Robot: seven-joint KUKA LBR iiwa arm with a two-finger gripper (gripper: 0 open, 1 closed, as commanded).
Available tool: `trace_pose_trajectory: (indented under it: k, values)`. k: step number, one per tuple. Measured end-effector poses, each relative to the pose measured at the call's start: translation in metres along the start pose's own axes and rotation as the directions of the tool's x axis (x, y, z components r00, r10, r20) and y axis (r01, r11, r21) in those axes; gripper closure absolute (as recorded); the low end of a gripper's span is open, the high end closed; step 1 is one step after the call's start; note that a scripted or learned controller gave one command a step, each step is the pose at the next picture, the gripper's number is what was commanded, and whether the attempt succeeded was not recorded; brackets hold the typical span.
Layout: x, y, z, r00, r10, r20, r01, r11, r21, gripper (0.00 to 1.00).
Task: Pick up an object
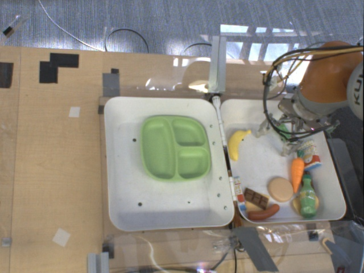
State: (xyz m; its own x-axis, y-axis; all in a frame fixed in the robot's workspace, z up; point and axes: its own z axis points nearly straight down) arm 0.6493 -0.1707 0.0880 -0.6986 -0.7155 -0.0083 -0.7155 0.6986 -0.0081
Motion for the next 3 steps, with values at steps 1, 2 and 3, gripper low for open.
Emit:
trace_pose_trajectory:
  k: [1, 2, 3]
  values:
    - [0.074, 0.031, -0.003, 0.999, 0.043, -0.001, -0.043, 0.999, 0.002, 0.00]
    - [0.029, 0.114, -0.005, 0.999, -0.032, 0.007, 0.032, 0.999, 0.004, 0.00]
    - [0.047, 0.036, -0.003, 0.999, -0.055, 0.002, 0.055, 0.998, 0.007, 0.00]
